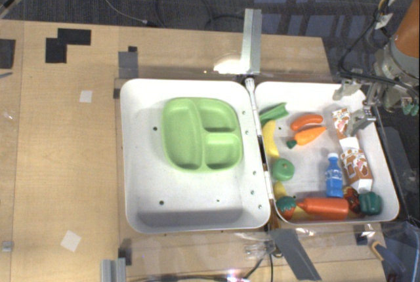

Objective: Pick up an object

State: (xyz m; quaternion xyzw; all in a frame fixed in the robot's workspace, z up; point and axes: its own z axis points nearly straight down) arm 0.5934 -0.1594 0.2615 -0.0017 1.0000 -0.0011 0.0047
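Hand [365,103] at right bin [387,162] far edge, state: cannot tell. Carton [340,120] nearest: light, stiff, smooth; take across flat sides.

Even overhead light, soft focus; glare on the bench [226,66], faint shadows in the left bin [141,143]

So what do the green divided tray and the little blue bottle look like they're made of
Green divided tray: probably moulded plastic, matte; even colour, rounded compartment edges, soft sheen. Blue bottle: likely plastic too, glossy, with a white cap; too small to be sure.
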